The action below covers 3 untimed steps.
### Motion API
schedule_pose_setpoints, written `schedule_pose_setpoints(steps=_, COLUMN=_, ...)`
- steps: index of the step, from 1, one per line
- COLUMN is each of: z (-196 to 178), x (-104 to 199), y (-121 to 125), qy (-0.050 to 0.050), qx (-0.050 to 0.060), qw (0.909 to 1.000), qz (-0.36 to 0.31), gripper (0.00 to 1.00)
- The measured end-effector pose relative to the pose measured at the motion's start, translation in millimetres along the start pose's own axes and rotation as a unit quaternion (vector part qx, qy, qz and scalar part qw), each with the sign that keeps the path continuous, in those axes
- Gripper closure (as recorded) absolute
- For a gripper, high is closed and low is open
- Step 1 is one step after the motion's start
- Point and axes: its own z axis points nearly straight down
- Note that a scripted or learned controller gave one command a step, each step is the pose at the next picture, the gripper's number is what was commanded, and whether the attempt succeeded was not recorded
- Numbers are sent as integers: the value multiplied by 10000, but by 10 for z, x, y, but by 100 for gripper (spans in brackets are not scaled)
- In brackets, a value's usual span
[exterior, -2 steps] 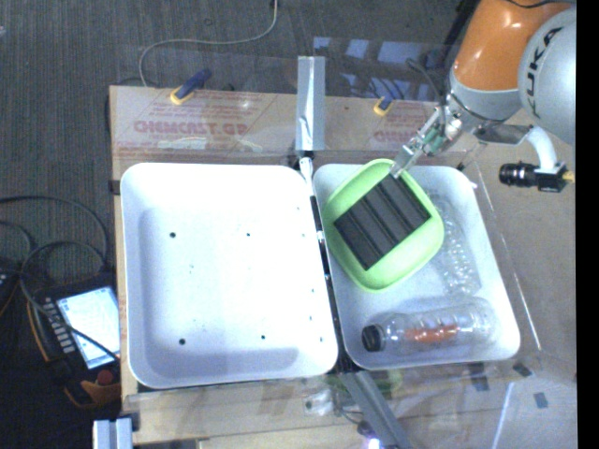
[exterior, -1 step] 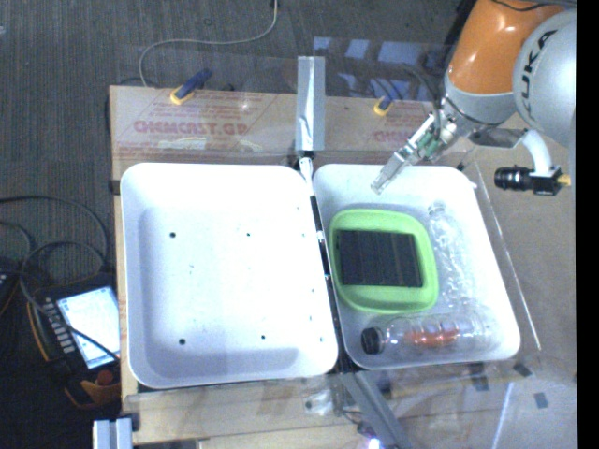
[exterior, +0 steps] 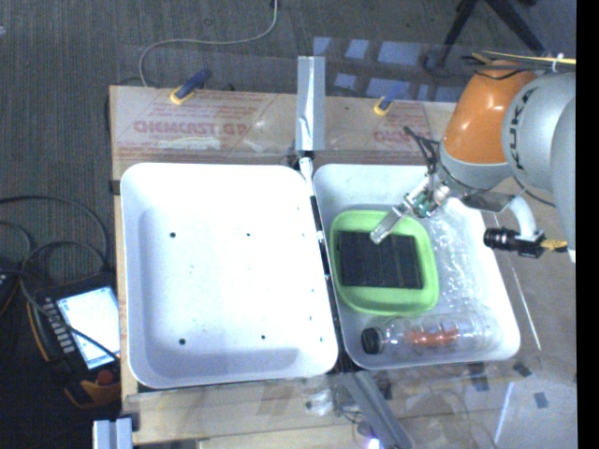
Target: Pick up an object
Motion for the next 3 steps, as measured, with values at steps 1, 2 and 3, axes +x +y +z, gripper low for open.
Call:
schedule_pose_setpoints(steps=1, z=-102, x=-24, y=4, qy=-46, qx=-35, qw=10000, qz=4, gripper=100)
schedule_pose_setpoints(steps=2, z=-598, x=-15, y=406, qy=-52, qx=30, qw=9989, qz=458, gripper=100)
schedule_pose_setpoints(steps=3, z=-724, x=168, y=513, qy=-168, qx=66, qw=9890, qz=1466, gripper=100)
